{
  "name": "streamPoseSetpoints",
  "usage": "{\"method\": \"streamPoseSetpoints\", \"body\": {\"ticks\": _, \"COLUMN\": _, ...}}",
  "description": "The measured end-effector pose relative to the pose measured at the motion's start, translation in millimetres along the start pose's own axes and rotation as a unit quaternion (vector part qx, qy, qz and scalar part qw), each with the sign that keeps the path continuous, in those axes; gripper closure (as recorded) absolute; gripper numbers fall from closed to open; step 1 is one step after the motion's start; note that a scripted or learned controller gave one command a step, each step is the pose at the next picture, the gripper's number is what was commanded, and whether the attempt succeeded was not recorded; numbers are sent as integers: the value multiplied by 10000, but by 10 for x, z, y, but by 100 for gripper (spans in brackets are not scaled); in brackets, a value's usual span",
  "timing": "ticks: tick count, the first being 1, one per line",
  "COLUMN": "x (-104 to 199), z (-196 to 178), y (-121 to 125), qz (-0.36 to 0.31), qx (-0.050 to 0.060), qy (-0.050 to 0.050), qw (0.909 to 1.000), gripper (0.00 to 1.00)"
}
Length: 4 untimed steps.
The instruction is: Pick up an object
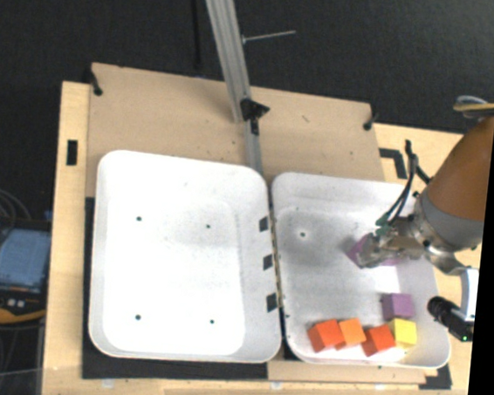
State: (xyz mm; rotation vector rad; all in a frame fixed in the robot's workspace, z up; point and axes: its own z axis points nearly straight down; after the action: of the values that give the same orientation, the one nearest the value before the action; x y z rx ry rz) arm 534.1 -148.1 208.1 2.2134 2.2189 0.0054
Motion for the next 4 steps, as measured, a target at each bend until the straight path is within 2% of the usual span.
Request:
{"method": "streamPoseSetpoints", "body": {"ticks": 1, "x": -93, "z": -615, "y": 23, "qz": -3, "qx": -4, "qy": -2, "qw": 10000, "gripper": 100}}
{"method": "streamPoseSetpoints", "body": {"ticks": 2, "x": 406, "z": -504, "y": -71, "qz": -19, "qx": 34, "qy": 17, "qw": 10000, "gripper": 100}}
{"method": "streamPoseSetpoints", "body": {"ticks": 4, "x": 1368, "z": -615, "y": -80, "qz": -29, "qx": 22, "qy": 22, "qw": 10000, "gripper": 100}}
